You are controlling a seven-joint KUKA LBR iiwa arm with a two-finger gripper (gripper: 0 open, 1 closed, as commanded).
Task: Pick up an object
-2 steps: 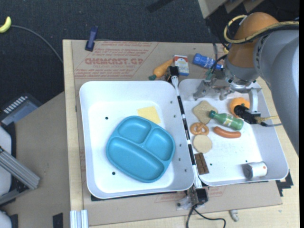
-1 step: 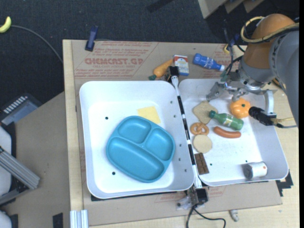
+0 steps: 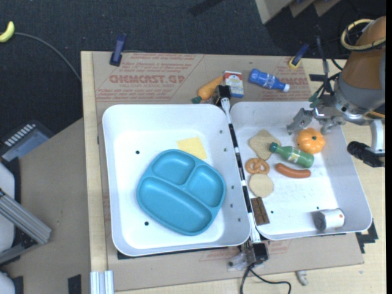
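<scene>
Gripper [image 3: 313,120], fingers spread apart and holding nothing, hangs over the right white bin [image 3: 343,216] near its far edge. Just below it sits a small orange pumpkin [image 3: 311,141], with a green bottle [image 3: 293,155] and sausage [image 3: 293,171] beyond. Bare bin floor lies further toward the near rim. Far to its left, a blue divided plate [image 3: 180,192] fills the left bin [image 3: 122,164]. Cardboard bench [image 3: 153,75] surrounds both.

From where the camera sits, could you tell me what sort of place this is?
Most likely a robotics lab bench set up for grasping trials. Two shallow white bins sit on a board, toy food like a small pumpkin and a sausage lies in one, and a robot arm reaches in.
</scene>
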